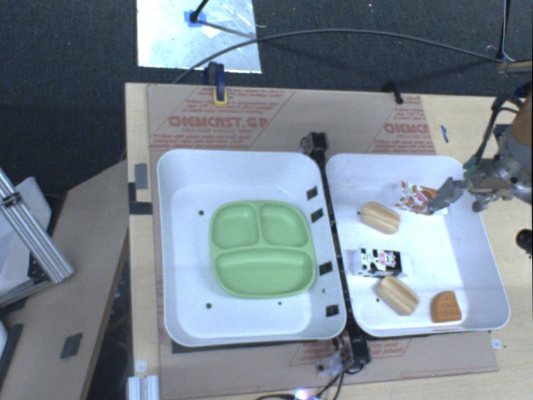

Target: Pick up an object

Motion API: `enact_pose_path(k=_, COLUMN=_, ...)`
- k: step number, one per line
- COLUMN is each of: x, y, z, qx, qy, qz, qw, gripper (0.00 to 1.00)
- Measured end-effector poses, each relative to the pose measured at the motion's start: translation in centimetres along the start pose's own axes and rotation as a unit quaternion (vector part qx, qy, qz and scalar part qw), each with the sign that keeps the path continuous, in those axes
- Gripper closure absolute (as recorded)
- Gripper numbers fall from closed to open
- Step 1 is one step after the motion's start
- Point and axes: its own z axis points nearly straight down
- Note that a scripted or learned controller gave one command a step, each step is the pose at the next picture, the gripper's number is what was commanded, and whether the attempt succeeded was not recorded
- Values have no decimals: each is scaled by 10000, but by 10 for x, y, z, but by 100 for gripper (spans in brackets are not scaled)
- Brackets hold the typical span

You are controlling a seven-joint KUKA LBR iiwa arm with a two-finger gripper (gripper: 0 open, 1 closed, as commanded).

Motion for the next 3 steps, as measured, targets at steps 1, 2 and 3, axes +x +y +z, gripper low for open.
enact_pose_path(k=1, x=1, y=3, z=-7, qx=-58, qy=-12, qz=-16, qw=10000, gripper=0)
enact_pose_path(k=2, x=3, y=8, z=55, qx=-39, qy=-6, qz=-9, qw=10000, gripper=0)
enact_pose_path(k=3, x=2, y=9, z=96, qx=-45, qy=-9, qz=-5, qw=10000, gripper=0)
